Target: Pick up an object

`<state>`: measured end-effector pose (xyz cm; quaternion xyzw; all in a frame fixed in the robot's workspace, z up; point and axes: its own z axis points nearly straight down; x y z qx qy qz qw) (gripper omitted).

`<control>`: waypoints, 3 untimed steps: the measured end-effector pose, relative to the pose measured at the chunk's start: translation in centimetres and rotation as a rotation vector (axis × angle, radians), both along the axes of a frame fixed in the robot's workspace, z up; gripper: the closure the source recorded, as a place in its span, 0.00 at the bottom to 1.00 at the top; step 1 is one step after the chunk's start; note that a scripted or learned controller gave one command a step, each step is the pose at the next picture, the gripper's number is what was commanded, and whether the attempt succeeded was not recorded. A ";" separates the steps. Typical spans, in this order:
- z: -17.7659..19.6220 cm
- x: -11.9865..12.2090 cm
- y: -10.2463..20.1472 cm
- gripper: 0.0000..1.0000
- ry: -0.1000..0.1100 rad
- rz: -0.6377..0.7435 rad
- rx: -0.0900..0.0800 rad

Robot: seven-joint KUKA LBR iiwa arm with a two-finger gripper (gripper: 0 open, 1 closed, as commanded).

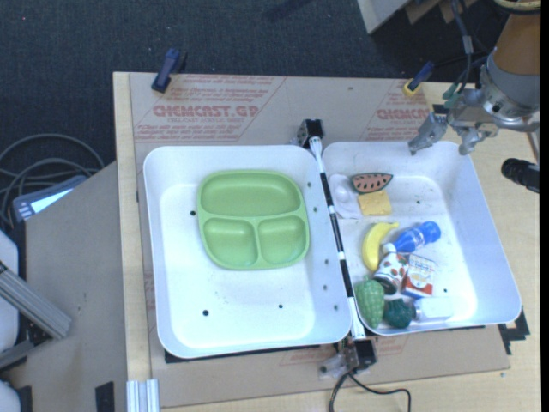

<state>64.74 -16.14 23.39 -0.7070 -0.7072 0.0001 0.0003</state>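
The tabletop (257, 110) holds two bins. My hand (448, 137) hovers spread and empty, far right. I'd pinch the light, stiff banana (374, 243) mid-curve.

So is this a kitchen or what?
Probably not a kitchen, more like a robot lab. The food in the right bin looks like toys, a robot tool hangs over it, and cables lie on the carpet.

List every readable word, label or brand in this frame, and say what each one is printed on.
"CHEMCAST GP", in red: on the brown protective sheet behind the left bin.
The same red print repeats behind the right bin, too blurred to read surely.
Smaller red lines beneath both: too small to read.
Print on the small carton: blurred, unreadable.
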 end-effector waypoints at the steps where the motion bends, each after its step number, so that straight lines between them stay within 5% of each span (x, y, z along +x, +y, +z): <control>1: -14.2 -3.3 4.5 0.00 0.003 0.000 0.001; 2: -15.0 -10.4 6.8 0.00 0.001 -0.001 0.000; 3: -14.0 -10.3 6.8 1.00 -0.002 -0.002 0.000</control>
